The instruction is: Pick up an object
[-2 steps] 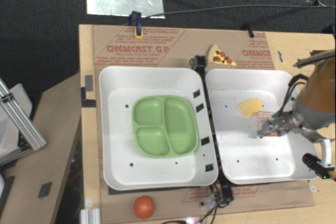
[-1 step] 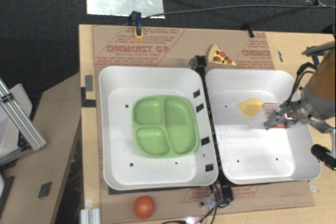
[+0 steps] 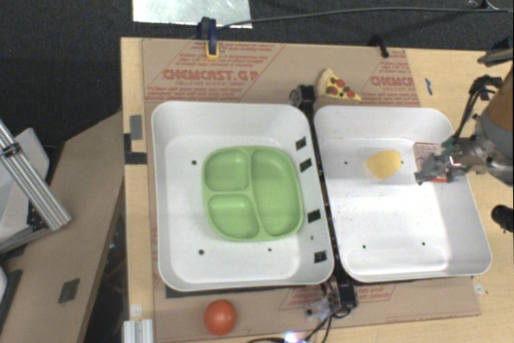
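Yellow lump [image 3: 385, 165] in the right bin [image 3: 401, 253]; gripper [image 3: 430, 168] just beside it, jaw state unclear.

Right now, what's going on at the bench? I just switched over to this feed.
The arm's claw is reaching in over the right bin, low near its right wall. A yellow lemon-like object lies in that bin just to the claw's left, apart from it and not gripped. The left bin holds a green divided plate. A toy pizza slice and an orange ball sit outside the bins on the board.
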Robot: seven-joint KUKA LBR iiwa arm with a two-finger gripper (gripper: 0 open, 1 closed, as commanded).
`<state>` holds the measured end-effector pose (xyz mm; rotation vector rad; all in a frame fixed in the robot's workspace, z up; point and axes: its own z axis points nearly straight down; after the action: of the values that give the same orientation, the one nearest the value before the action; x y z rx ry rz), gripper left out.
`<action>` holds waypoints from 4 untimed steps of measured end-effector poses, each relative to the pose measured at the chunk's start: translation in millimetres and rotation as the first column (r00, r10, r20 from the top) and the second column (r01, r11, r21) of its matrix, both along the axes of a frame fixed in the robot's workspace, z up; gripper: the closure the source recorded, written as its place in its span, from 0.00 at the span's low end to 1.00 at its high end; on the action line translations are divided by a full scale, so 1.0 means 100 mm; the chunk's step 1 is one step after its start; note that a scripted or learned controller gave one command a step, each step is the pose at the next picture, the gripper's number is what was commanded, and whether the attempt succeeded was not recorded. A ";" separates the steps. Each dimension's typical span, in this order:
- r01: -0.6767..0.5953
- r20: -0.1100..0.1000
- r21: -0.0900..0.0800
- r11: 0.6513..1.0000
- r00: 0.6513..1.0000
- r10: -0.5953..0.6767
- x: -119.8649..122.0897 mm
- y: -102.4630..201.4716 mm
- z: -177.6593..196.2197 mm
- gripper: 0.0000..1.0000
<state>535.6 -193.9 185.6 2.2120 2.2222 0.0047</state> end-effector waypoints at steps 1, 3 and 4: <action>-0.001 0.000 0.000 1.000 1.000 0.001 0.06 -0.02 0.45 1.00; -0.005 -0.006 0.004 1.000 1.000 0.005 -0.07 1.13 0.35 1.00; -0.005 -0.006 0.004 1.000 1.000 0.005 -0.19 1.63 0.34 1.00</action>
<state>517.1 -31.0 220.0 2.2119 2.2328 0.0020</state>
